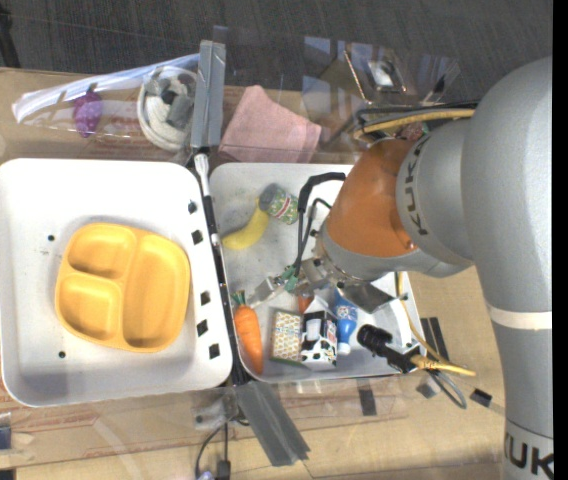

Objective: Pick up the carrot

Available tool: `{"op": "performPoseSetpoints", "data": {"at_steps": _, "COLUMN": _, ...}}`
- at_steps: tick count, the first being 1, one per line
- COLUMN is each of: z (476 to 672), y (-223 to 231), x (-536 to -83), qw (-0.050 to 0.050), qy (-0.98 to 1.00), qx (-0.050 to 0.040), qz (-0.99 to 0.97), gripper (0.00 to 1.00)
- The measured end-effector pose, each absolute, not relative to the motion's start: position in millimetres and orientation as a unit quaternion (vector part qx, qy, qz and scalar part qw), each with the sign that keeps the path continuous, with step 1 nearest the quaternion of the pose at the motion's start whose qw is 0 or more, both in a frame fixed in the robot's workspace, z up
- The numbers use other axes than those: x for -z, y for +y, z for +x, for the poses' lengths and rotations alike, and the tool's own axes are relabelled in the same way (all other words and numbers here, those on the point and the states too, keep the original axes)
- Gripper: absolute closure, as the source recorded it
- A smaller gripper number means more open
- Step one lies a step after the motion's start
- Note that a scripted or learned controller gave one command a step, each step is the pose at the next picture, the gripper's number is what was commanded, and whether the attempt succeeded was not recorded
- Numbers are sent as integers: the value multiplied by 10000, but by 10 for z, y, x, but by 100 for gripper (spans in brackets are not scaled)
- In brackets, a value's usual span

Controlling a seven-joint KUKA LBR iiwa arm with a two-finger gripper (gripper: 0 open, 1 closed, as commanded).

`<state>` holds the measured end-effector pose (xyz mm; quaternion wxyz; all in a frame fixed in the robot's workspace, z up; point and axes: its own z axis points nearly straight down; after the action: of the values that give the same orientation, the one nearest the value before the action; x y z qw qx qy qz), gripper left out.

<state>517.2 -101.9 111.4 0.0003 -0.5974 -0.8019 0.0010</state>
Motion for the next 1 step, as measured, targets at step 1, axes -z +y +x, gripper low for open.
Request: {"op": "performPoseSetpoints", "data": {"at_steps": 1, "z": 5048, "y": -1035, "x": -979, "qw": -96, "qy": -7691, "qx": 16, "qz": -6390, "gripper": 0}}
